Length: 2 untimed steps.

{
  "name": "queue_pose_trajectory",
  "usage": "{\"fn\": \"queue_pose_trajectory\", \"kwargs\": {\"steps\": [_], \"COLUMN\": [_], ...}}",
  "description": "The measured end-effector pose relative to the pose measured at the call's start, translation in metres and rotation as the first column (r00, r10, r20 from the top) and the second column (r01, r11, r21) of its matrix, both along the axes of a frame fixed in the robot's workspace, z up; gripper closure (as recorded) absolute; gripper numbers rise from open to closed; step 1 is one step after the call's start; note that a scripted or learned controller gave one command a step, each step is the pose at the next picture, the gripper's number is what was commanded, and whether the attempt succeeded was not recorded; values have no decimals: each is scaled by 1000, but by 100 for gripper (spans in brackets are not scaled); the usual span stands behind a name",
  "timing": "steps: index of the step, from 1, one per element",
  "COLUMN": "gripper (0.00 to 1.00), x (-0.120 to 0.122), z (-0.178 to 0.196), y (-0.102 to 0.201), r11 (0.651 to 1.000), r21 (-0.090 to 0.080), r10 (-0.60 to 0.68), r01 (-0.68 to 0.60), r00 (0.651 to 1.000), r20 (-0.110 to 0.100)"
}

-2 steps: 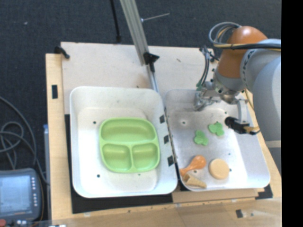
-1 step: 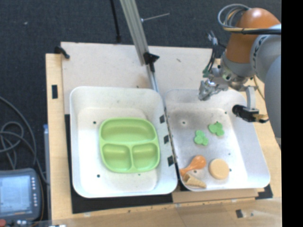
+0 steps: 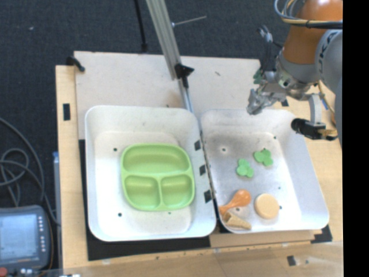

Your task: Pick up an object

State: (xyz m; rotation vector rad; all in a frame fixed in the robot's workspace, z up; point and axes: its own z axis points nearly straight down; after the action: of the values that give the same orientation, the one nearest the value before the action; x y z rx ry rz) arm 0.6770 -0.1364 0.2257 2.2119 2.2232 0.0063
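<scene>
1. You're looking at the grey arm's two-finger gripper (image 3: 258, 104) hanging over the far edge of the right-hand shallow white plastic bin (image 3: 300, 154), nothing between its fingers. Jaw spread: can't tell, too small and blurred.
2. Candidates are all sitting in that right bin: two flat green clover-shaped toy pieces (image 3: 253, 163) mid-bin, just beside each other; an orange spoon-like plastic piece (image 3: 237, 200), a tan cone-shaped piece (image 3: 237, 219) and a round tan biscuit-like disc (image 3: 266, 206) at the near end.
3. Left white bin (image 3: 104, 154) is carrying a light-green three-compartment plastic tray (image 3: 157, 176), smooth and glossy.
4. Risks, my read: the clovers are lying thin and flat, so fingers are likely sliding over them or scraping the bin floor.
5. The spoon piece and cone are touching by the near-left wall; a descent there is risking a wall strike or nudging both.
6. The disc is looking like the easiest grab: thicker, standing apart.
</scene>
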Motion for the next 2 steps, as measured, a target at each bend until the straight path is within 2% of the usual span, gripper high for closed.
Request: {"fn": "queue_pose_trajectory", "kwargs": {"steps": [1, 2], "gripper": [100, 100], "x": [0, -23], "z": [66, 55], "y": [-4, 31], "r11": [1000, 1000], "r21": [-1, 0], "r10": [2, -1], "r01": [-2, 1], "r00": [1000, 1000], "r20": [3, -6]}}
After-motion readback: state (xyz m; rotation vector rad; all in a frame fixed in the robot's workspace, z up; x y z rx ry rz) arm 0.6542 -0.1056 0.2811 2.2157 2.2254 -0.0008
